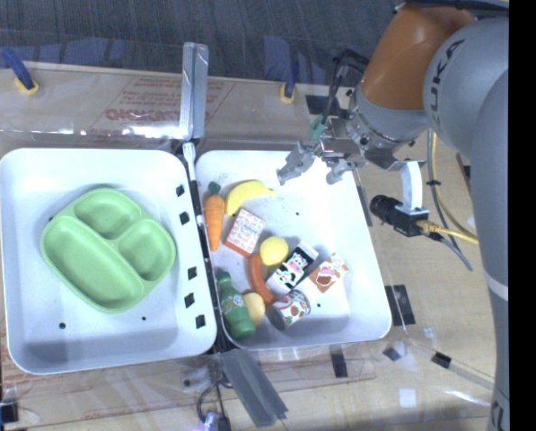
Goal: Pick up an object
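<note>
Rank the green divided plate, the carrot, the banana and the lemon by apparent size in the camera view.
1. green divided plate, largest by far
2. carrot and banana: look alike, unranked
3. lemon, smallest

We see a thick grey arm with a rounded orange band above the wrist and dark lettering on the grey shell. Yellow and black cables trail beside it. Its end effector has two pale grey metal fingers.
</note>
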`<move>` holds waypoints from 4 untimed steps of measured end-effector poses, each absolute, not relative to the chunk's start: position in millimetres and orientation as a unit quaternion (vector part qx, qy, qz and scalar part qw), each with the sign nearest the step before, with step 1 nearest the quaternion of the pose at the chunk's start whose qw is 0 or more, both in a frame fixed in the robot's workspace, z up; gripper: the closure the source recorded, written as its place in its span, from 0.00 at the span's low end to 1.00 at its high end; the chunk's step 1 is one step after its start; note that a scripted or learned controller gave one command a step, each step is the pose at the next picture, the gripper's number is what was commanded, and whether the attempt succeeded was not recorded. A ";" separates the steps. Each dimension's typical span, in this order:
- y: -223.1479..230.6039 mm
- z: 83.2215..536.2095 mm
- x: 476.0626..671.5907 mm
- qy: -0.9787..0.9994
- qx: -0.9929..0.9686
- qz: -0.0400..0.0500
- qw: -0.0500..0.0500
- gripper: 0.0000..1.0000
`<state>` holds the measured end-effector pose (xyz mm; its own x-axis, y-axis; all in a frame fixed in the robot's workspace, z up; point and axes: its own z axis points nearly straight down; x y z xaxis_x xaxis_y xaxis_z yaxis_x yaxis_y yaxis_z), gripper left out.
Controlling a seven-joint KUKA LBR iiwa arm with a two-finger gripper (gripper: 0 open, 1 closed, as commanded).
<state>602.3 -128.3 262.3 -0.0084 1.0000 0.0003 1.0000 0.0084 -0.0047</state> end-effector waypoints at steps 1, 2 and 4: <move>-134.8 130.7 624.4 -0.724 -0.690 0.002 0.002 0.00; -129.5 97.8 607.1 -0.721 -0.693 -0.002 -0.003 0.00; -111.6 108.4 556.9 -0.713 -0.701 -0.004 -0.004 1.00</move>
